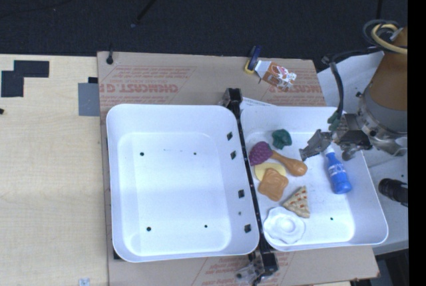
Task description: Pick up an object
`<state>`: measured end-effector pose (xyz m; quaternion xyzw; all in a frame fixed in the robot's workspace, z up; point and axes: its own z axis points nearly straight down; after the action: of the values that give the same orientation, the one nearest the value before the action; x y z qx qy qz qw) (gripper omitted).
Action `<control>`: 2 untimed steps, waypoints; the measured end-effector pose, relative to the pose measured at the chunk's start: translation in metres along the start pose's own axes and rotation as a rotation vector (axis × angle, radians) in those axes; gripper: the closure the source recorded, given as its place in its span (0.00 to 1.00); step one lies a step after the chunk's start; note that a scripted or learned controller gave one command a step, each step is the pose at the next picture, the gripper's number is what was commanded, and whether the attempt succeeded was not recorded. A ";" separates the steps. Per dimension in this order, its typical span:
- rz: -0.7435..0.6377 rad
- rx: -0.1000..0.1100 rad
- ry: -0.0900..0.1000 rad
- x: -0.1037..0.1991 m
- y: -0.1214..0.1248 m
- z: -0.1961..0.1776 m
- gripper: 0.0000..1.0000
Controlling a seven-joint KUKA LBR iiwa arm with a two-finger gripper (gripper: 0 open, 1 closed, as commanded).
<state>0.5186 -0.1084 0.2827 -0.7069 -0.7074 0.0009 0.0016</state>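
In the right bin point(373, 225) lie several toy foods. They are a blue bottle point(338, 175), a green piece point(281, 138), a purple piece point(259, 153), a drumstick point(291, 163), a brown toast point(273, 183), a pizza slice point(297, 201) and a white fried egg point(285, 227). My gripper point(331, 147) hangs over the bin's upper right part, just above the blue bottle's cap end. Its dark fingers point(312, 145) are spread wide, so it is open with nothing clamped between them.
The left bin point(120, 145) sits beside the right one, with a black divider point(241, 165) between them. A small printed packet point(276, 75) and a blue-yellow item point(253, 60) lie on the cardboard behind the bins. Cables and the arm's body point(389, 92) crowd the right side.
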 end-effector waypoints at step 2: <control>0.000 -0.003 -0.001 0.000 0.061 0.181 0.00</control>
<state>0.5792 -0.1078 0.1012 -0.7070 -0.7073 0.0001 0.0002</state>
